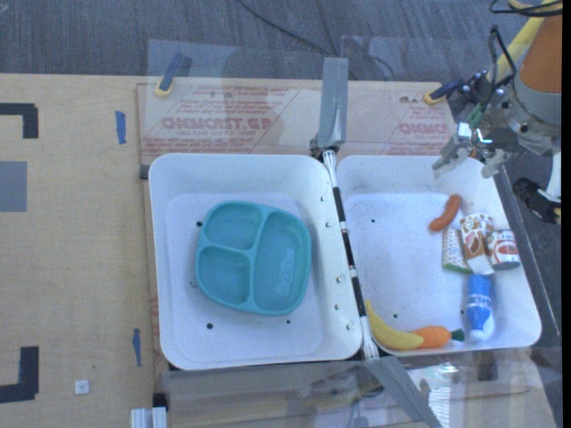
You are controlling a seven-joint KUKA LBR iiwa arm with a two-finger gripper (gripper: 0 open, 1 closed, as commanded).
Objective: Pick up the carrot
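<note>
Small orange carrot (pixel 434 335) lies lengthwise along the right bin's near edge, well apart from the released hand (pixel 470 157) hovering at its far edge.

The robot arm (pixel 542 69) is cut off by the top and right edges, print on the small snack packets (pixel 480 242) is too small to read, and the carrot's (pixel 434 335) green tip touches the blue bottle (pixel 479 304).

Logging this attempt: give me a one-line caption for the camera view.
Open gripper hovers over right bin's far edge; carrot lies beside banana at the near edge.
</note>
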